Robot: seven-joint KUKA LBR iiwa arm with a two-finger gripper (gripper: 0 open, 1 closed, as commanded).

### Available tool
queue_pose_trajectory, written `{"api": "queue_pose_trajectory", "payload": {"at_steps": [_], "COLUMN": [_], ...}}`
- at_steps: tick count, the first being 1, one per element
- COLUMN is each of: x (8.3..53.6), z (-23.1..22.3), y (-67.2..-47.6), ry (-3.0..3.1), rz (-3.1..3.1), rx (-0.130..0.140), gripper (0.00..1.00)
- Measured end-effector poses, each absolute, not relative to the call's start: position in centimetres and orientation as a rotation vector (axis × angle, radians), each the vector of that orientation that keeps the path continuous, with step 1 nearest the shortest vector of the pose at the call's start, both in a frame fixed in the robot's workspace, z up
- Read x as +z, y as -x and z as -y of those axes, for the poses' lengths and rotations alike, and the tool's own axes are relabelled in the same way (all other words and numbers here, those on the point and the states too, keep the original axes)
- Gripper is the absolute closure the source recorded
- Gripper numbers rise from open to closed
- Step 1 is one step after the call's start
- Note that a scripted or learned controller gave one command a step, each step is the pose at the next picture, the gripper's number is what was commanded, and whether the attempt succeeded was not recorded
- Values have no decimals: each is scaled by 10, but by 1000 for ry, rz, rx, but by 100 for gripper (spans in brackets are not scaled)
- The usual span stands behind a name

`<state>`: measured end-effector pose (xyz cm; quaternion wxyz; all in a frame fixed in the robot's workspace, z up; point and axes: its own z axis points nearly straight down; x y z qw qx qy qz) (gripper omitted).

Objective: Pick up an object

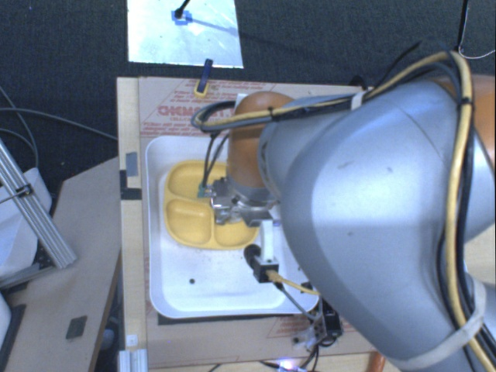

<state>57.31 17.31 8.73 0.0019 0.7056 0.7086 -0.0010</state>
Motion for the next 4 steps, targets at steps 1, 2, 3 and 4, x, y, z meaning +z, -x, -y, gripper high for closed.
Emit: {"api": "queue_pose_trajectory", "payload": {"at_steps": [1,2,3,4], "x": [186,248,374,304], "z": [-132,-162,-196,-230], "y": [-621,-556,-516,-485], "ry": [-2217,-2213,-2207,-2215], "rz": [-2213,-2231,-2231,-2232], "rx": [15,7,23,-4], "gripper": [100,100,100,100]}}
